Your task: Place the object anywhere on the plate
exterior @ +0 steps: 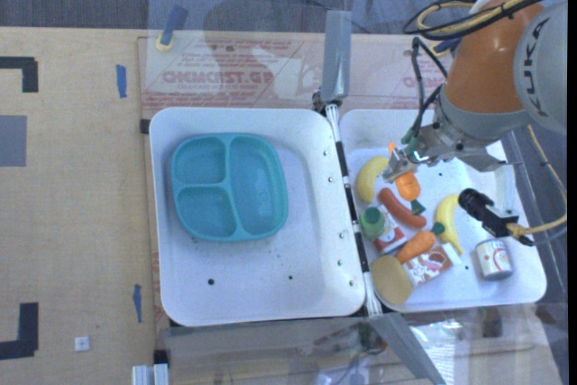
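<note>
The claw [400,161] is seen low over the right-hand white bin [521,288], in its far half and toward the edge shared with the other bin. Whether it is open or closed cannot be told. It is carried on a grey wrist that slants down toward the shared edge from the orange band of the arm [491,59]. The arm is bent in over the bin's far outer corner, and black and yellow cables [439,11] are looped beside it.

Just beside the claw, on its near side, a small orange rounded toy [408,187] is found. A yellow lemon-shaped toy [368,178] lies close by, against the shared edge. A red sausage-shaped toy [402,207] is laid at a slant right beside the orange piece. Nearer the front edge, four things are clustered, touching or nearly so:
- a small green piece [372,219]
- an orange carrot-shaped toy [416,245]
- a red and white carton [433,264]
- a yellow banana-shaped toy [448,223]

A round tan piece [391,280] sits in the near corner by the shared edge. A small pale can [493,260] lies toward the near outer corner.

The teal three-compartment plastic plate [230,187] is set in the left-hand white bin [261,288], toward its far outer corner and well apart from the claw. All the toys are contained in the right-hand bin, and none has yet been placed on the plate.
</note>
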You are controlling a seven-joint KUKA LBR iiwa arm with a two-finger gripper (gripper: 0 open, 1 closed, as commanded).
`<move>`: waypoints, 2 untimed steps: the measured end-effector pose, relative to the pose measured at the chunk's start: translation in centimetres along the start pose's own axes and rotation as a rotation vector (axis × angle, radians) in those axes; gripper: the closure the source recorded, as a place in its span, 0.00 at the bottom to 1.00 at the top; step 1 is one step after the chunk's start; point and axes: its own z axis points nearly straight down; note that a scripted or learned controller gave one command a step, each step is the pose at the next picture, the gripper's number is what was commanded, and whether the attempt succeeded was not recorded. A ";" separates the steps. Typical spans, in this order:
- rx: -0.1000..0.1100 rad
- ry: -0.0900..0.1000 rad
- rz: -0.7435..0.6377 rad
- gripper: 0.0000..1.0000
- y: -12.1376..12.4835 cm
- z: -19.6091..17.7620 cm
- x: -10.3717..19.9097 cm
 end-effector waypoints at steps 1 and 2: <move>-0.001 -0.001 -0.227 1.00 3.4 0.0 5.3; 0.002 0.000 -0.380 1.00 4.5 0.0 12.1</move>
